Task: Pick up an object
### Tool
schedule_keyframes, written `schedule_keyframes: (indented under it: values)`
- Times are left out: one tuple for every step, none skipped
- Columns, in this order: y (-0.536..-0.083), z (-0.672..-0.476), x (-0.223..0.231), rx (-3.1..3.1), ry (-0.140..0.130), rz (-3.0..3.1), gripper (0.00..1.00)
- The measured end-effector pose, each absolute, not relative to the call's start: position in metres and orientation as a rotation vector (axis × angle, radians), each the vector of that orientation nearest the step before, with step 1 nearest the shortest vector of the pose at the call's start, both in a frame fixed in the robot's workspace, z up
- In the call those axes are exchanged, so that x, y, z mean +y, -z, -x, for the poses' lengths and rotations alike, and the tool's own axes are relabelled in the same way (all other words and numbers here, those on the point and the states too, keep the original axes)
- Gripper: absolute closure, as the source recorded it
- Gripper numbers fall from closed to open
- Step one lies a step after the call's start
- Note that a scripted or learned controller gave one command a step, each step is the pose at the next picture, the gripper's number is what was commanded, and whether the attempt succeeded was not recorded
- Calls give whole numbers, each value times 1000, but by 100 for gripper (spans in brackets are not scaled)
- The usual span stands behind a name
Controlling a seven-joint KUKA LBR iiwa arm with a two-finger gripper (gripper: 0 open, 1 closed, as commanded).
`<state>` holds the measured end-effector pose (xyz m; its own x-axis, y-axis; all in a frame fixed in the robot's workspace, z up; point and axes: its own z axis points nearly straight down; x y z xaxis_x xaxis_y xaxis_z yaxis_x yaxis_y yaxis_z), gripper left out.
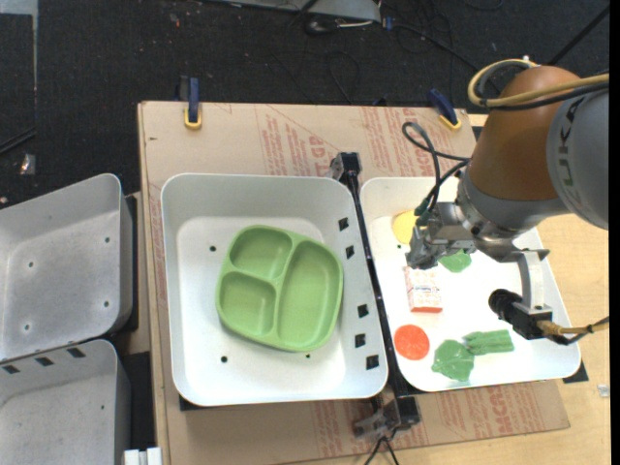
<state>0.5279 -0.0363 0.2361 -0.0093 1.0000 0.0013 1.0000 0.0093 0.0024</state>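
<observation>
My gripper (423, 253) hangs low over the right bin (542, 361), near its upper left part. Just below the fingertips lies a small white and red box (423, 291). A yellow object (403, 227) sits up-left of the gripper, and a green piece (455, 260) lies right beside it, partly hidden by the wrist. Further toward the front of the bin are an orange disc (412, 341) and a green toy (472, 351). I see nothing clearly between the fingers.
The left bin (184, 356) holds a green divided plate (281, 287). A black divider with clips (360, 260) runs between the bins. The arm's grey and orange body (538, 143) covers the right bin's upper right. A black fixture (518, 313) sits at its right side.
</observation>
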Motion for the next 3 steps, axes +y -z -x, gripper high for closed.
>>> schedule_keyframes:
  values:
    - [-228, -558, 2, 2229, -3, -2213, 100]
    - [-237, -576, 50, 2229, -4, -2213, 100]
    - [-243, -605, 92, 2229, -5, -2213, 100]
